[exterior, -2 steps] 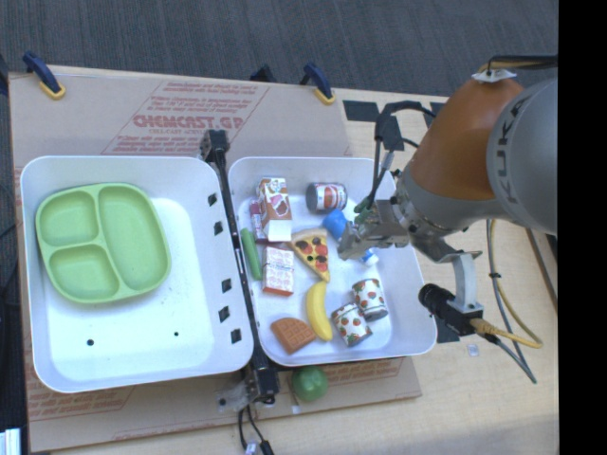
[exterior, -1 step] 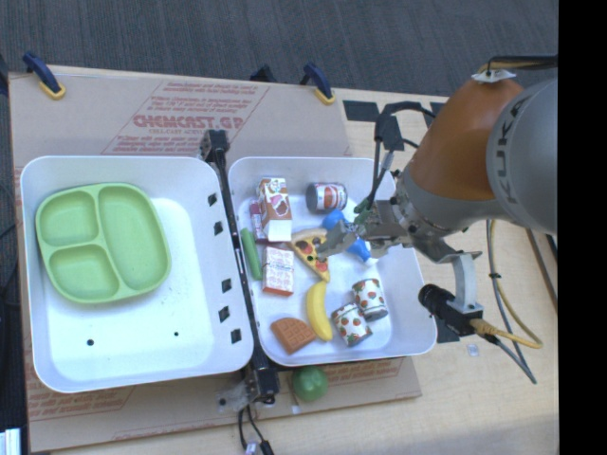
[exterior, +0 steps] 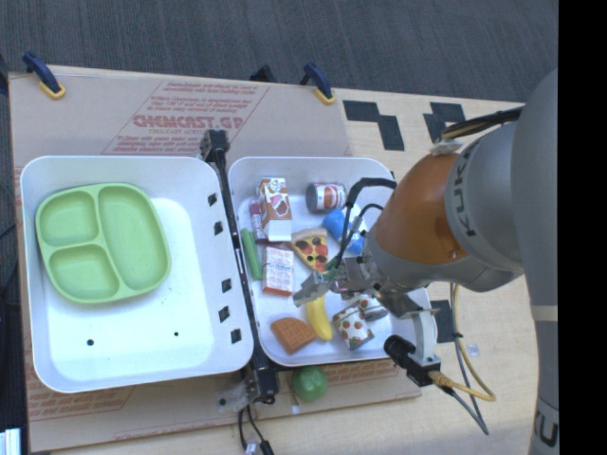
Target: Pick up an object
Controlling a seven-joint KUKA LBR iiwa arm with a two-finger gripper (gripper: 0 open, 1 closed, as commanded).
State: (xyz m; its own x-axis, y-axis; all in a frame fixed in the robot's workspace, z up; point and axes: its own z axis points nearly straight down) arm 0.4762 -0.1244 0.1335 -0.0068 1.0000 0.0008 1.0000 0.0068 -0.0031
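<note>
The pincer [exterior: 321, 288] hangs low in the right bin [exterior: 248, 184], right of the frame's centre, just above the banana [exterior: 320, 319] and below the pizza slice [exterior: 312, 248]. I cannot tell its state. The green tray [exterior: 101, 243] lies in the left bin [exterior: 123, 363].

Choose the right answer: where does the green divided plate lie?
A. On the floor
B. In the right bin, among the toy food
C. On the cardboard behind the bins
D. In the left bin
D: the green divided plate lies in the upper part of the left bin, apart from the toy food.
</note>
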